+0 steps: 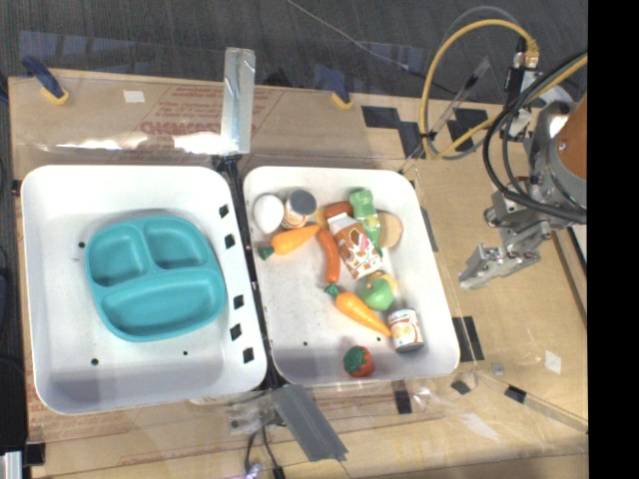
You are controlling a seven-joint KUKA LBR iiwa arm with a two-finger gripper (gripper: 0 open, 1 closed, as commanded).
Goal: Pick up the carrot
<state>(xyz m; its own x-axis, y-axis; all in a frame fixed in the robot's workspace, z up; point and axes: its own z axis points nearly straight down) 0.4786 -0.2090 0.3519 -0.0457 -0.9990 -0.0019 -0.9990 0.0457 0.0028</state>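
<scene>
Two orange carrots lie in the right bin [300,352]. One carrot [297,239] is near the bin's back left, its green stem pointing left. The other carrot [361,311] lies toward the front, just below a green apple [378,291]. My gripper [499,259] hangs over the bare bench to the right of this bin, outside its rim and well away from both carrots. Its fingers stand open with nothing between them.
The right bin also holds a white egg [268,211], a small can [301,207], a red-orange sausage [328,254], a snack packet [357,247], a green bottle [361,206], a jar [404,329] and a strawberry [358,361]. A teal divided plate [152,275] sits in the left bin [50,367].
</scene>
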